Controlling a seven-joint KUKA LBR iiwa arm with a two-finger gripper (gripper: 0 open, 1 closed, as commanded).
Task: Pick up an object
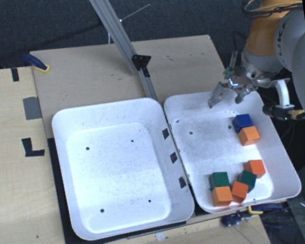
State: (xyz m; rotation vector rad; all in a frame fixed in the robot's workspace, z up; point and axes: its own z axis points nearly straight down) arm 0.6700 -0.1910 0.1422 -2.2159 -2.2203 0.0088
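My gripper (227,97) hangs over the far edge of the right bin (201,145), fingers spread open with nothing between them. A blue block (242,121) sits just below and right of it, touching an orange block (249,135). Near the bin's front lie a green block (219,179), an orange block (221,194), another orange block (239,190), a dark green block (248,179) and an orange block (255,167), clustered together.
The left bin (113,164) sits beside the right one, rims touching. A grey metal bar (120,38) slants across the bench behind the bins. The arm's orange band (269,27) is at the upper right.
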